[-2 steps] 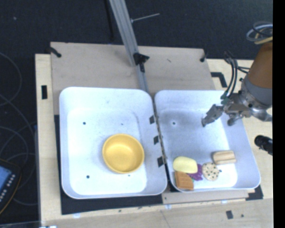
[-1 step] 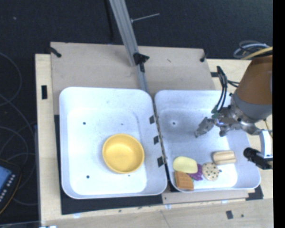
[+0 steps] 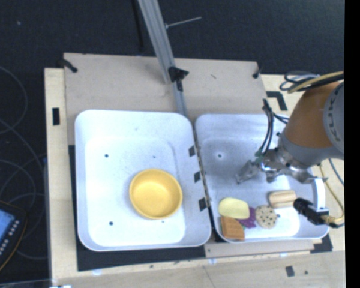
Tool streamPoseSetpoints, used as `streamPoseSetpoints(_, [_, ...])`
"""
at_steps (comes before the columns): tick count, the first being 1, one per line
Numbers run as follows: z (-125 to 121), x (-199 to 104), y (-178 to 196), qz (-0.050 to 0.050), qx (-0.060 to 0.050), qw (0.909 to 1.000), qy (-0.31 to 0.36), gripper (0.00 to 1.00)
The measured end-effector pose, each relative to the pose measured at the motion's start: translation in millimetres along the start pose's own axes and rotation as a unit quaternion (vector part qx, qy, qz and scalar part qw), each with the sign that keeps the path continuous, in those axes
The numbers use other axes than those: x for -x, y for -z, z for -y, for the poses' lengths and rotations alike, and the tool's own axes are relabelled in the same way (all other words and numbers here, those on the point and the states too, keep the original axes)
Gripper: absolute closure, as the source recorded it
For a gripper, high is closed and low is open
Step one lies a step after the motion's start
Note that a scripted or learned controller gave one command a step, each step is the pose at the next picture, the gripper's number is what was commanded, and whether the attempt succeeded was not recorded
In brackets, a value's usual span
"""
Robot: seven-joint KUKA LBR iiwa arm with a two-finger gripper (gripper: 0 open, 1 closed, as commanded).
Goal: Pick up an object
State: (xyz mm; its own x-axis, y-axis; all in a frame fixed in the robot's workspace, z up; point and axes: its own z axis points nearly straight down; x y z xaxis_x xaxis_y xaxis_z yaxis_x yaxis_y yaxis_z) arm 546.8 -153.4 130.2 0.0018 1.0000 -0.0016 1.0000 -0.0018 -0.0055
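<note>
Your gripper (image 3: 250,171) hung over the middle of the right bin (image 3: 228,131), and I could not tell how it was set, because it was too small and blurred there. Nothing was seen in its grasp.

The things to pick lay toward the near rim from it, in one tight row: a yellow oval piece (image 3: 234,207), an orange-brown block (image 3: 231,227) just under it, a small purple piece (image 3: 249,222), a speckled round piece (image 3: 266,216) and a tan cylinder (image 3: 282,198). The cylinder lay with its long axis along the row, left to right, and it looked the closest to the wrist. The yellow oval piece was nearly straight below your gripper.

These pieces touched or almost touched, and the near wall was close, so room for descending was small. The left bin (image 3: 96,131) had much open floor around its yellow bowl (image 3: 155,193), but that was well apart.
</note>
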Motion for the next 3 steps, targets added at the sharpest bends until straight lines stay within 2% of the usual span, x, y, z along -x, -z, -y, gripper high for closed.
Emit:
streamPoseSetpoints(1, [-3,0,15,-0.001,0.005,1.0000,-0.003,1.00])
streamPoseSetpoints(3, [-6,0,104,0.000,0.007,1.0000,0.003,1.00])
